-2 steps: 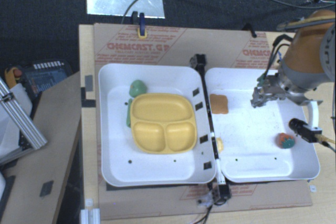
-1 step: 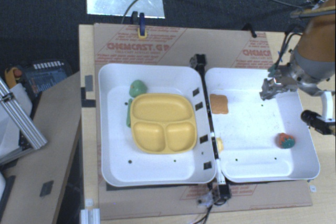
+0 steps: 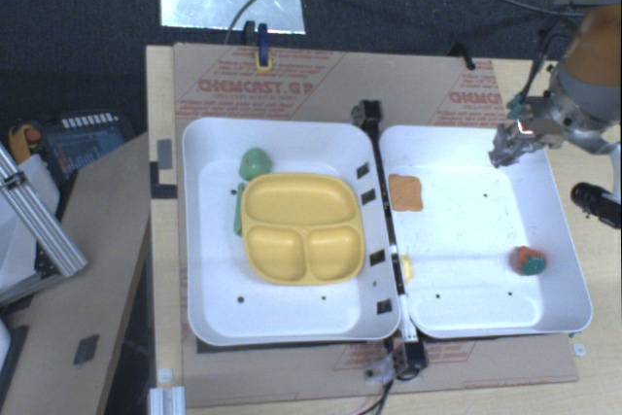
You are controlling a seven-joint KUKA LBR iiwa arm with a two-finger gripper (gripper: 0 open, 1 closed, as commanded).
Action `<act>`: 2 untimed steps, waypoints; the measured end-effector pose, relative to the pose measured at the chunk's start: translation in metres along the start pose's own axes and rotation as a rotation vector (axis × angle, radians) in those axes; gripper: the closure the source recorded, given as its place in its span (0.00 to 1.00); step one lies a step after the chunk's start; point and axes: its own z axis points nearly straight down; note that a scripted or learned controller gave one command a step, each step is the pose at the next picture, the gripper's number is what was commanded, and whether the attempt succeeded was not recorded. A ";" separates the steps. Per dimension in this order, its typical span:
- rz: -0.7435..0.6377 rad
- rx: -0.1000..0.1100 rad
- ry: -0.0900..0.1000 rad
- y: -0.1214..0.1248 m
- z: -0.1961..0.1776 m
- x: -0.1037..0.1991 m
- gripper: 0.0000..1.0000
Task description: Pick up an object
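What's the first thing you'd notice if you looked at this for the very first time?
Probably the big yellow tray with three compartments, sitting in the middle of the left bin, with a green thing peeking out behind it. In the right bin lie an orange square near the divider and a small red and green object by the right wall. The gripper hovers over that bin's far right corner.

The tabletop (image 3: 163,306) is pale tan and fills the middle of the frame. Directly on it lies a brown board (image 3: 321,78) printed with red lettering, which shows along the upper edge and again at the bottom. On that board sit two shallow white bins side by side: the left bin (image 3: 209,306) at centre left and the right bin (image 3: 466,306) at centre right, their inner walls touching.
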 end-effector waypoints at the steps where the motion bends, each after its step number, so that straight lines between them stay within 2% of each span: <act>1: -0.005 0.006 0.004 0.010 0.012 0.061 1.00; 2: -0.004 0.006 0.002 0.026 0.024 0.105 1.00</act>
